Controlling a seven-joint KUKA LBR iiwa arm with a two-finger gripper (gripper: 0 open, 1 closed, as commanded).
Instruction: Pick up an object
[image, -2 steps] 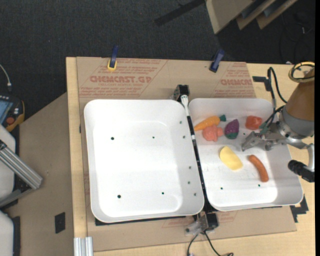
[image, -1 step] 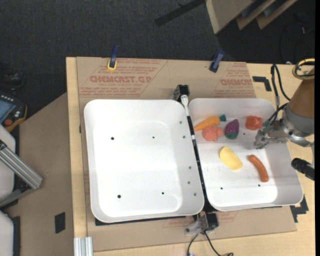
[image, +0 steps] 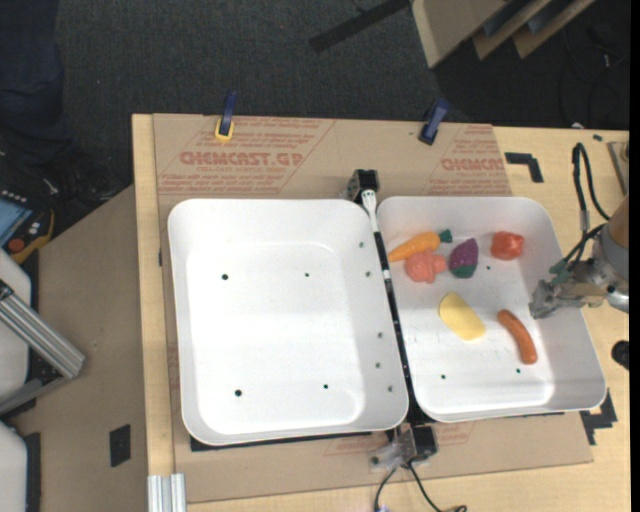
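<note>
Over the right bin (image: 575, 385), near its right wall, my jaws (image: 545, 300) hang at the end of the wrist that reaches in from the right; whether they are apart or together I cannot tell, the view being too small and blurred there. Nothing visible between them, so no grasp recorded. Candidates all lie in this bin: sausage (image: 518, 335) nearest, just beside and below my tip, slanted down toward the right; yellow potato-like piece (image: 462, 317) further left; red tomato-like piece (image: 507, 245) above, near the top wall; purple piece (image: 463, 258), pink piece (image: 425, 267) and carrot (image: 414, 246) clustered toward the divider. Left bin (image: 190, 330) holds no toys that I can see. Judgement: position at the right wall suits an approach on the sausage, which lies apart from its neighbours, leaving room either side. Risk: the sausage sits close to the bin wall and is round, so it may roll off on closure. Both bins sit on a cardboard-covered counter (image: 300, 150).
</note>
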